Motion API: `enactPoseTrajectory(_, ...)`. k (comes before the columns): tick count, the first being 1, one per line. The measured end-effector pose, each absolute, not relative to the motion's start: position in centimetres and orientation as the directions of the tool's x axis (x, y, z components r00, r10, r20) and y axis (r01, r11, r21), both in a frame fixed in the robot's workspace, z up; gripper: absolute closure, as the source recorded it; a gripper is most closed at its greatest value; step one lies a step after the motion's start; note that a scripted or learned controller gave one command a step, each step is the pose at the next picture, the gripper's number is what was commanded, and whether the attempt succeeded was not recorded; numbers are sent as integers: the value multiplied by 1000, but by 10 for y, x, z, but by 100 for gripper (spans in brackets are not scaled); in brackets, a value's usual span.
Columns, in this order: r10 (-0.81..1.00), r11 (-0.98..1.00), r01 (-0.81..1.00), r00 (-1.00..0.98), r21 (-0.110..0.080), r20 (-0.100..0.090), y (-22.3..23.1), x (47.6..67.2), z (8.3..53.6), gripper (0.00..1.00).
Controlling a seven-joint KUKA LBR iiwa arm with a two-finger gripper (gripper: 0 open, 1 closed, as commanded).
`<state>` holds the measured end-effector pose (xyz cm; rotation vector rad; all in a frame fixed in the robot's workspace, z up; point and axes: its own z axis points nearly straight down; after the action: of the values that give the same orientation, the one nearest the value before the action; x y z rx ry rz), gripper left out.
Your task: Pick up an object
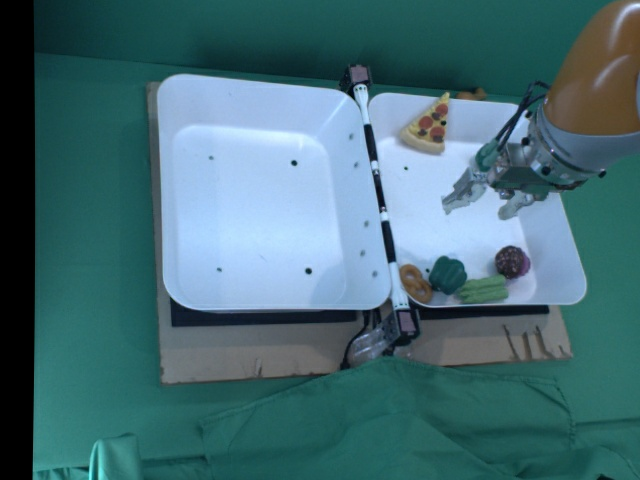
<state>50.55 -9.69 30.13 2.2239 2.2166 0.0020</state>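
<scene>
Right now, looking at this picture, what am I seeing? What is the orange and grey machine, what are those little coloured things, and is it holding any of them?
One camera above the bench looks down at a slant. The orange and grey machine is a robot arm reaching in from the picture's right. Its tool has two open fingers and hangs over the right bin, holding nothing. That bin holds toy food: a pizza slice at the far end, and a pretzel, a green pepper, a green pod-like piece and a dark red berry along the near edge. The left bin sits beside it.
</scene>
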Motion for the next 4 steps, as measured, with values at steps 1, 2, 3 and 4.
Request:
enactPoseTrajectory(1, 1000, -6, 1000, 6, 8, -2, -98, 506, 313, 100)
enactPoseTrajectory(2, 1000, -6, 1000, 6, 0, -1, -113, 480, 295, 100)
enactPoseTrajectory(3, 1000, -4, 1000, 4, -5, 1, -101, 466, 239, 100)
enactPoseTrajectory(4, 1000, -7, 1000, 7, 8, -3, -103, 468, 253, 100)
